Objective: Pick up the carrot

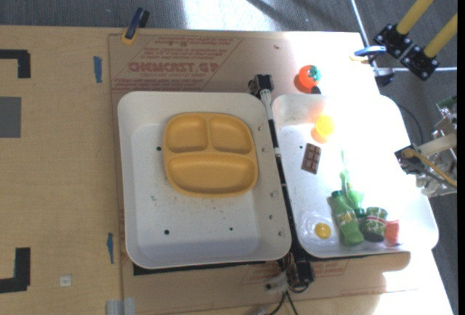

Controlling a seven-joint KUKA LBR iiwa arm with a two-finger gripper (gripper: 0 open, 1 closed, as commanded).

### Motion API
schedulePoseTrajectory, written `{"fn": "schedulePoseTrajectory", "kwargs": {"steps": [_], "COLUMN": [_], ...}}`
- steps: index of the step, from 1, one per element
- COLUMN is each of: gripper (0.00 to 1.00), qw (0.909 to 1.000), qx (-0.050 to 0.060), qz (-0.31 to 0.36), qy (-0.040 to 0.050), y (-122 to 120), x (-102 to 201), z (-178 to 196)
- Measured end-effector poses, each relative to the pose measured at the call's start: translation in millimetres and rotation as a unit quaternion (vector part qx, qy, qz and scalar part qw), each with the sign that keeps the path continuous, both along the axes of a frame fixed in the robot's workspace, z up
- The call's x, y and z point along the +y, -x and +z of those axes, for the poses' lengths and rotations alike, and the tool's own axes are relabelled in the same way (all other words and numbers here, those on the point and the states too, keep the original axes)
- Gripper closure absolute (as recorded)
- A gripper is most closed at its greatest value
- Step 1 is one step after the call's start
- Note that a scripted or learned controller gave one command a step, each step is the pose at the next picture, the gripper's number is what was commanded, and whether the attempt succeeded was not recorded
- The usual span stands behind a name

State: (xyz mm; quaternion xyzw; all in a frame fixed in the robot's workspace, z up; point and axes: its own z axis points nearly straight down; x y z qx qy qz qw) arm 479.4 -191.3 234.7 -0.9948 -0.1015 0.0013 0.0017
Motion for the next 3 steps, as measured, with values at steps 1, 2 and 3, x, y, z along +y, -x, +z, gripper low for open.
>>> {"fn": "schedulePoseTrajectory", "kwargs": {"steps": [1, 2, 3], "gripper": [1.0, 1.0, 1.0], "qw": [1.0, 0.9999, 1.0], "qx": [-0.001, 0.0, 0.0], "qz": [0.001, 0.012, -0.002], "qy": [0.0014, 0.0004, 0.0001], "y": [-104, -75, -14], "x": [6, -3, 32], "z": [7, -19, -19]}}
